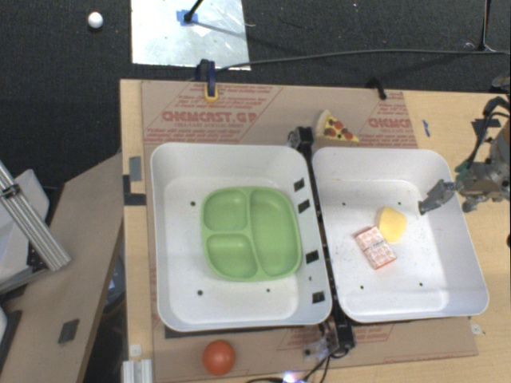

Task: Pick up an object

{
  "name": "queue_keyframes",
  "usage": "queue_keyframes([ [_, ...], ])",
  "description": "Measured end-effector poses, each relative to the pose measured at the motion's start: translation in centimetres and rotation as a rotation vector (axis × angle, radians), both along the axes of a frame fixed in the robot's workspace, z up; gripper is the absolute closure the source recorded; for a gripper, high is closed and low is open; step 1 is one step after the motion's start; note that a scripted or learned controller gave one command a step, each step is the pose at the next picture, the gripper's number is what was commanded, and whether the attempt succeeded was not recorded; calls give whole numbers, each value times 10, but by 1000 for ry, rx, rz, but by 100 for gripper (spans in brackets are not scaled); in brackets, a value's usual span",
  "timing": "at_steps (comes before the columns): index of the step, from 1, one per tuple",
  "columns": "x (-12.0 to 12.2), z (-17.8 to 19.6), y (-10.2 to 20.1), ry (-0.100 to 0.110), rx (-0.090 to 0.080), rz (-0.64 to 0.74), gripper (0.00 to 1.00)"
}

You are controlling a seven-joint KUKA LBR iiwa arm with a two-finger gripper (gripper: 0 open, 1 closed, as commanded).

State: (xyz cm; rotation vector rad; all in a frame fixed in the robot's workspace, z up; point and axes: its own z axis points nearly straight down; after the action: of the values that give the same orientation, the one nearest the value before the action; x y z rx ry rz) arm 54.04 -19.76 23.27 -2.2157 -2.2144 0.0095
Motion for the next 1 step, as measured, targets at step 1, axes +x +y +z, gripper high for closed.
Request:
queue_keyframes([
  [1, 3, 7, 1, -12, -3, 4, 0],
])
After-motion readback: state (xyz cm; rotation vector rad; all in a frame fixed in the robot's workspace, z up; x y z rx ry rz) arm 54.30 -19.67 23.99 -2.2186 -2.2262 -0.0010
